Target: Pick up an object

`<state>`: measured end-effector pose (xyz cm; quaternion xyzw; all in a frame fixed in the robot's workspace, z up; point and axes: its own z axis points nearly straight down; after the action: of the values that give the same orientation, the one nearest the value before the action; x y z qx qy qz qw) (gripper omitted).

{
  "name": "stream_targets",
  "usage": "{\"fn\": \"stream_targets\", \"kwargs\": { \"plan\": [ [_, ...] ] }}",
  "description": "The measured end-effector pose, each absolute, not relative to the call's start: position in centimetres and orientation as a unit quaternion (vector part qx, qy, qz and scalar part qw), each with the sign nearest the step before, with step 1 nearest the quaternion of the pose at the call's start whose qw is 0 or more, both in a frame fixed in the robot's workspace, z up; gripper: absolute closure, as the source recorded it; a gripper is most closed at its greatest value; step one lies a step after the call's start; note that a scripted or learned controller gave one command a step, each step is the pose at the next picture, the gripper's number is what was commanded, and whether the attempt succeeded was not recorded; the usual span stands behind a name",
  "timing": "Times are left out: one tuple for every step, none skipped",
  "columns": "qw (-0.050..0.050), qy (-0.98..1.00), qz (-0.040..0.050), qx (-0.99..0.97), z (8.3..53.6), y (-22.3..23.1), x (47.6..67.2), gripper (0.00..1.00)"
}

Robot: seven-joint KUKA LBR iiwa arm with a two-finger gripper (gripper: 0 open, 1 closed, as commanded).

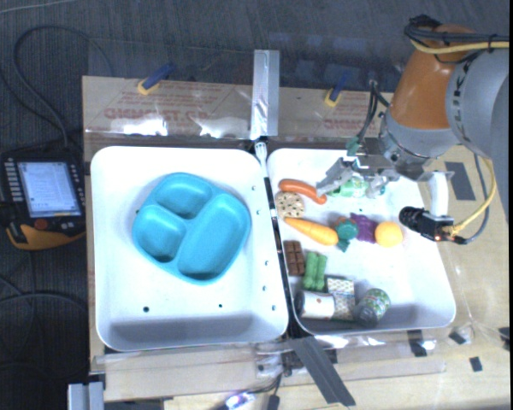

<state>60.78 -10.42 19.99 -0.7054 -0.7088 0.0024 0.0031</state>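
Observation:
The right bin (427,301) holds several small toy foods: an orange hot dog (301,190), a round cookie (288,202), a carrot (312,230), purple grapes (359,226), a yellow lemon (389,235), a chocolate bar (293,256) and a green piece (315,272). My gripper (356,178) hangs over the back of this bin, just right of the hot dog and above the carrot. A small green item lies right under its tip; whether the gripper grips it is unclear.
The left bin (120,314) holds a blue three-part plate (191,225). At the right bin's front lie a white wrapped roll (321,303) and a dark round ball (374,304). A teach pendant (41,196) lies left of the bench.

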Motion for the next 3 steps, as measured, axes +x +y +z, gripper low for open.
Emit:
{"fn": "stream_targets", "kwargs": {
  "plan": [
    [0.001, -0.73, 0.0002, -0.684, 9.2, -11.4, 56.1, 0.0],
    [-0.004, -0.738, -0.0032, -0.675, 8.9, -15.2, 63.1, 0.0],
    [-0.004, -0.739, -0.0014, -0.674, 9.0, -19.9, 56.3, 0.0]
  ]
}}
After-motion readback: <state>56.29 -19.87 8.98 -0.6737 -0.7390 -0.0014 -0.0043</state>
